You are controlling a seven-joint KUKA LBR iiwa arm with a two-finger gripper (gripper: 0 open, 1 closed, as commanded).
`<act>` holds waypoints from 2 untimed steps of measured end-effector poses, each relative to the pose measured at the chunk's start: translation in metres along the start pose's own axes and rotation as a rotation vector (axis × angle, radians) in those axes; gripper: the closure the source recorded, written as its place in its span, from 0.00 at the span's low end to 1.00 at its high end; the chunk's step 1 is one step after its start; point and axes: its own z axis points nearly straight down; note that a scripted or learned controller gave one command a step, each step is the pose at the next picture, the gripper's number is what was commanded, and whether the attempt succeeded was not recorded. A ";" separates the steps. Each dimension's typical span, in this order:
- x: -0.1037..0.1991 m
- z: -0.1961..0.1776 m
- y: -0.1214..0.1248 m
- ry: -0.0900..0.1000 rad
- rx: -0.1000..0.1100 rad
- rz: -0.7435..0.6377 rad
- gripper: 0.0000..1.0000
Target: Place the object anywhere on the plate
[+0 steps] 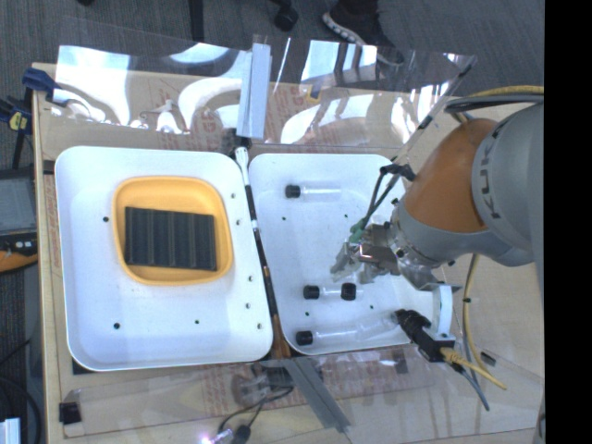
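Arm (472, 192) bent over right bin (277, 248)

No legible text, label, brand, number or sign appears on any surface. The yellow plate (171, 234) and both white bins (92, 322) carry no markings. Faint patterning along the bench edge (370, 368) is too blurred to read

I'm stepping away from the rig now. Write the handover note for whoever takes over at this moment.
Gripper: low over the right bin; whether it holds anything cannot be told.
Plate: yellow, with a dark ribbed insert, in the left bin.
Objects: clear tubes with black caps lie in the right bin, one near the top, one along the bottom edge, and two black caps just below the gripper.
Done: nothing on the plate yet.
Left: pick one object, carry it over, set it on the plate.
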 end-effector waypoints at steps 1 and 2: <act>0.036 -0.007 -0.007 0.002 0.005 -0.101 1.00; 0.089 -0.082 0.036 0.000 0.000 -0.202 1.00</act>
